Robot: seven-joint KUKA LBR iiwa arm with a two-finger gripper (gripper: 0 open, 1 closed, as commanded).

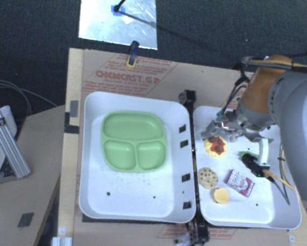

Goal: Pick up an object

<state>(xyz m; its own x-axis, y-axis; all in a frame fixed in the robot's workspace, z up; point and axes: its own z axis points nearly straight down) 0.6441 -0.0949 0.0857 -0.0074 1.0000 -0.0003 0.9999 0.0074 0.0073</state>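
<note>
1. Target: a small red-and-yellow toy food piece (215, 147), lumpy in outline, lying in the right bin (285, 213) near its upper left corner.
2. Gripper (218, 132): poised directly above the piece, just touching its upper edge; whether its tips are spread or closed cannot be told.

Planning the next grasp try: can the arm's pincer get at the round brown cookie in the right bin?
Probably yes: the round brown cookie lies flat with open floor around it, apart from its neighbours, and the pincer hovers nearby.
</note>
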